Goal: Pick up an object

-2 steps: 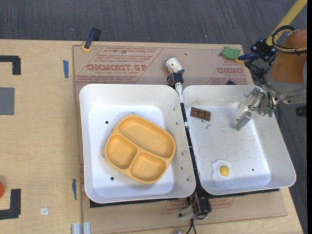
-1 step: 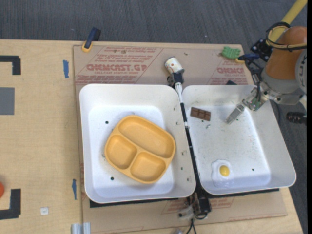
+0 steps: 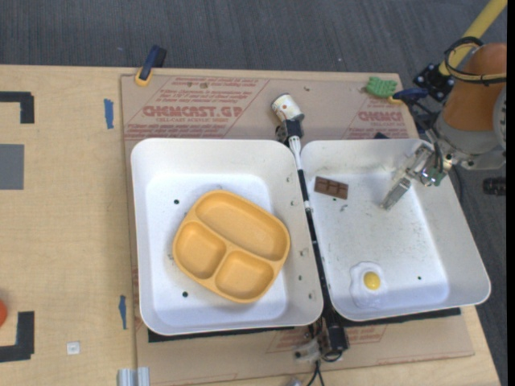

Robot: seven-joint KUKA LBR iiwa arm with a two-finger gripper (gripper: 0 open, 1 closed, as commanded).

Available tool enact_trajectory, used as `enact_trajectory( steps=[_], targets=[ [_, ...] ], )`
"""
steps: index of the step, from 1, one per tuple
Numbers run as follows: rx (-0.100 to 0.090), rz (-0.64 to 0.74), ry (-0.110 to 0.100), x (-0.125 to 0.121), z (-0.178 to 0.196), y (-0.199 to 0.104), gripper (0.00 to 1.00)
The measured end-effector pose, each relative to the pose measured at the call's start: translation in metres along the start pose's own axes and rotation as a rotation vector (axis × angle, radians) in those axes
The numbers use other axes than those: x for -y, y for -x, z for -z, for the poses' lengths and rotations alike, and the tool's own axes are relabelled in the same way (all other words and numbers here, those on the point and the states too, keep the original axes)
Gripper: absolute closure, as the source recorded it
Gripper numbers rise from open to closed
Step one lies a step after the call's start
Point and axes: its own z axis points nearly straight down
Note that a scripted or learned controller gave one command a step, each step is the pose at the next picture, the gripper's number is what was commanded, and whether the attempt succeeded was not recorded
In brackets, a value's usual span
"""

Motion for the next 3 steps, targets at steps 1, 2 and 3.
enact_trajectory(
  steps=[1,2,3],
  targets=[
    [0.034,-0.194,0.013,0.000,-0.001,-0.065,0.00],
    [0.022,-0.157,0.016,0.010,0.001,-0.015,0.00],
    [0.010,-0.057,0.005,0.005,-0.001,-0.007,0.00]
  ],
)
